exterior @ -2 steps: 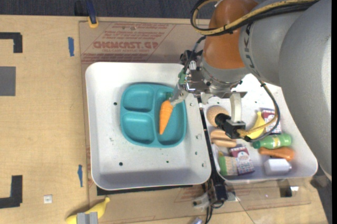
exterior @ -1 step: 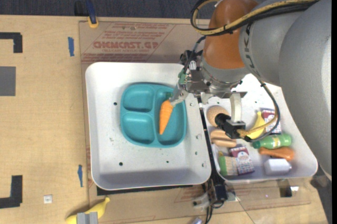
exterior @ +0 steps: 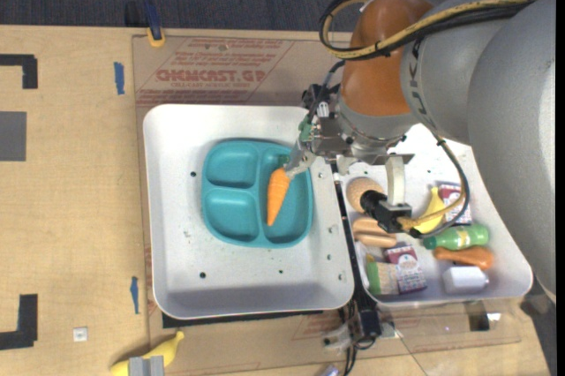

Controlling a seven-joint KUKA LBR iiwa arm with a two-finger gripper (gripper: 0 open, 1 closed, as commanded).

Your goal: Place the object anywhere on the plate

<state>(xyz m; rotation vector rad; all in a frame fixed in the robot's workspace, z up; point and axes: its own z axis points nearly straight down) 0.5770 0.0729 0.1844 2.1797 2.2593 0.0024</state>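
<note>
Arm (exterior: 477, 56) comes in from view-right, big grey body over the far corner of the right bin (exterior: 516, 282), orange band bent down twd the teal plate (exterior: 231, 205). Wrist angled down-left, gripper (exterior: 300, 155) hanging right at the plate's far right corner. Open or shut? Can't tell, the wrist body and cables hide it. The carrot (exterior: 277, 196) lies in the plate's long right compartment, orange tip pointing to the plate's near edge, green top up by the gripper. Touching or just beside it, can't tell.

The plate sits mid left bin (exterior: 168, 215), its two left compartments bare. Arm bulk covers the part of the right bin farthest from the plate.

Right of the plate, past the bin wall, it's crowded: a round tan item (exterior: 359, 191), a hot dog bun (exterior: 375, 233), a banana (exterior: 431, 214), a green bottle (exterior: 459, 236), an orange item (exterior: 472, 257) partly under it, a white block (exterior: 465, 279), a small labelled carton (exterior: 402, 268), print too small to read.
</note>
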